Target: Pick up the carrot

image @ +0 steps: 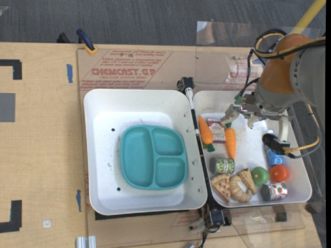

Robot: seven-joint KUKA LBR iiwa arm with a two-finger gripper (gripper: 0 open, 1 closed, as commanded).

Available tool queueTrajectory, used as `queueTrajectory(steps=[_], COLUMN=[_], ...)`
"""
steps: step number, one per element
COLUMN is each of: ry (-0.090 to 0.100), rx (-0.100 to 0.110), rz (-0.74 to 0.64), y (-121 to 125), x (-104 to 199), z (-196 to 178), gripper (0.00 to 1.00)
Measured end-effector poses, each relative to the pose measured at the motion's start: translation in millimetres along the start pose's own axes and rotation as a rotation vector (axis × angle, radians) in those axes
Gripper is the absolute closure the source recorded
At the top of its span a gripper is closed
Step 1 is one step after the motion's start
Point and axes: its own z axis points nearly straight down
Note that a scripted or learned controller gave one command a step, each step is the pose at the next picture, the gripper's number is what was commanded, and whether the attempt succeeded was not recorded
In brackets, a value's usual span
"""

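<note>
Two orange carrots lie in the right bin (302,182). One carrot (206,132) rests along the bin's left wall, with a green top at its near end. The other carrot (230,142) lies a little to its right, pointing toward the near side. My gripper (240,117) hovers over the far part of this bin, just beyond the second carrot's far end. Its fingers are spread open with nothing between them.
A red-and-white packet (216,128) lies between the carrots. A green can (224,166), pastries (239,186), a green apple (260,175), a tomato (279,173), a small can (274,191) and a blue item (274,157) crowd the near half. The left bin (98,138) holds a teal divided plate (153,156).
</note>
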Motion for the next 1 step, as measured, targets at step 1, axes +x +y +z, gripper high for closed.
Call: queueTrajectory(steps=[1], ry=[-0.005], rx=[-0.023], rz=[0.018], y=[-23.9], x=[15.4], z=[1.6], gripper=[0.00])
